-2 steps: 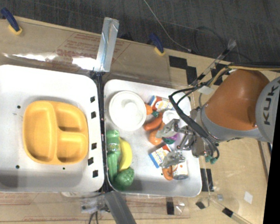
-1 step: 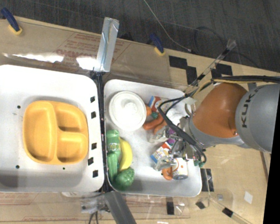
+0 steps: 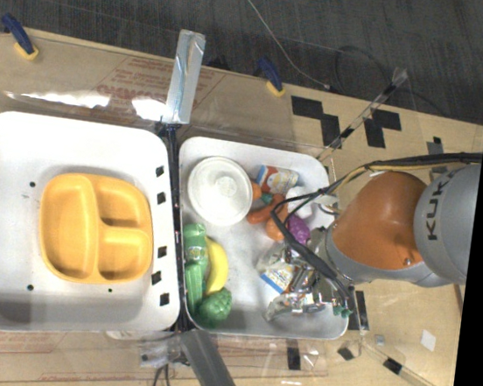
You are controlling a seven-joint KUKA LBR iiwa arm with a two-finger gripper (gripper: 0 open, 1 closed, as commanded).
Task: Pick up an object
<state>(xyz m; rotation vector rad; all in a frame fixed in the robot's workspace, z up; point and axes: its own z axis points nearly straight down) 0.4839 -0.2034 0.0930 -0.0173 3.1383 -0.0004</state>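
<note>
— What sits in the left bin?
— A yellow tray with little sections.
— And outside the bins?
— Blue clips hold the brown cardboard at the top.

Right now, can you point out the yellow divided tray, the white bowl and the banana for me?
yellow divided tray (image 3: 95, 229), camera view, on the ridge between compartments.
white bowl (image 3: 220, 189), camera view, on its middle.
banana (image 3: 216, 266), camera view, on its yellow middle.
</note>
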